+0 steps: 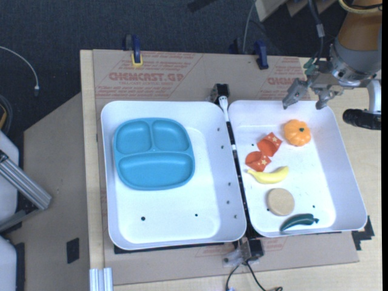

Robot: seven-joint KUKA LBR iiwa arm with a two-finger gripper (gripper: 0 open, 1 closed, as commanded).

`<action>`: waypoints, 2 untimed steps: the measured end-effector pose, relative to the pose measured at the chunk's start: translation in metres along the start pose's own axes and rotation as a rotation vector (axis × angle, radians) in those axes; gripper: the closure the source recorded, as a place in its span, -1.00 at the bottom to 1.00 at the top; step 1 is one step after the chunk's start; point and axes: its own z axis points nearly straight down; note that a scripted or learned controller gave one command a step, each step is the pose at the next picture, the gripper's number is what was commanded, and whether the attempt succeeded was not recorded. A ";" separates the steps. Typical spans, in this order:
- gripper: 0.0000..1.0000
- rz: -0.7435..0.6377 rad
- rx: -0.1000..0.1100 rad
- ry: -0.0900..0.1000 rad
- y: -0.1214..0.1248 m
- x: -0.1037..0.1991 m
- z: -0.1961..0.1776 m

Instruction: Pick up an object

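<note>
Camera view: tool [308, 98] open, unladen, above right bin [345, 162], near pumpkin [297, 133].

My gripper [308, 96] looks like dull grey metal. Both white bins [163, 223] appear to be smooth, slightly glossy plastic. The blue divided plate [154, 153] looks matt plastic. The bench board [182, 71] resembles rough brown cardboard. The orange pumpkin [296, 132] shines softly.

A small orange pumpkin [297, 133] is seen near the right bin's far edge. Two red pieces [264, 151], possibly peppers, lie touching just left of it. Below, a yellow banana [268, 175], a tan round disc [280, 201] and a dark green curved vegetable [297, 222] are laid.
</note>
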 end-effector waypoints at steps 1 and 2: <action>-1.00 -0.003 -0.015 -0.002 0.003 0.001 -0.009; -1.00 -0.002 -0.008 -0.001 -0.007 0.002 0.048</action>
